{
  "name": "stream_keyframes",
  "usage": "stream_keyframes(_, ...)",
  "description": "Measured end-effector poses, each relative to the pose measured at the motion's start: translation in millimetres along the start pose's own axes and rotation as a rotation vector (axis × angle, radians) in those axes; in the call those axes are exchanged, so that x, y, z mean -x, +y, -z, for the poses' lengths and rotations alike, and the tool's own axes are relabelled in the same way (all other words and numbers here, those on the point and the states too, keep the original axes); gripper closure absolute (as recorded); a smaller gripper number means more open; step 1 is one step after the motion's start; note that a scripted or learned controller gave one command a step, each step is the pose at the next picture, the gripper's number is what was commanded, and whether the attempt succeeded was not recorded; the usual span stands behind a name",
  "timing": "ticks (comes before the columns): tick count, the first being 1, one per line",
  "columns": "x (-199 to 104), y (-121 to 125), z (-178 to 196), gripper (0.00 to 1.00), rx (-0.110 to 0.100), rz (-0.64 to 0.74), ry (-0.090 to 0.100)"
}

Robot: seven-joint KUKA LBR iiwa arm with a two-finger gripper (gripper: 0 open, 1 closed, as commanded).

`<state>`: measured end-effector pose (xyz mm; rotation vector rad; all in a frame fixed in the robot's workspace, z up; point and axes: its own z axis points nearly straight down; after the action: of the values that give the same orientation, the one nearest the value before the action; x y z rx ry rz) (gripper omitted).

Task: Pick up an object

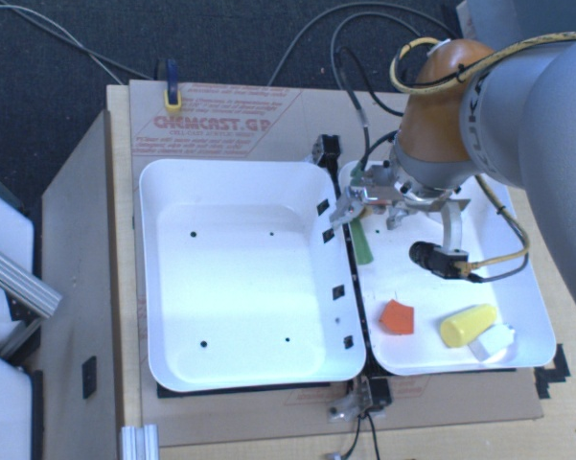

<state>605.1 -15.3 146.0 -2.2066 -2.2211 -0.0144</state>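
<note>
The hand [379, 204] hangs low in the right bin [532, 286] over a green stick [362, 242], its grip unclear, with an orange block [397, 317] nearby.

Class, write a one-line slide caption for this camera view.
KUKA arm's gripper reaches into the right bin above a green object, with orange block and yellow object nearby.

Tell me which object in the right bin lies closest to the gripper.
The green stick, right under the gripper by the bin divider; the orange block and yellow piece lie farther toward the front.
</note>
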Motion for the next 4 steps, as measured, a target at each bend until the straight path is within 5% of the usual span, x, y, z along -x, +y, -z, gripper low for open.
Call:
stream_keyframes(1, -75, -45, 86, 0.0, 0.008, 0.003, -0.01)
stream_keyframes(2, -70, -44, 91, 1.0, 0.002, -0.004, -0.012)
stream_keyframes(3, -70, -44, 90, 0.0, 0.001, -0.005, -0.012)
stream_keyframes(4, -106, -74, 203, 0.0, 0.014, 0.0, -0.01)
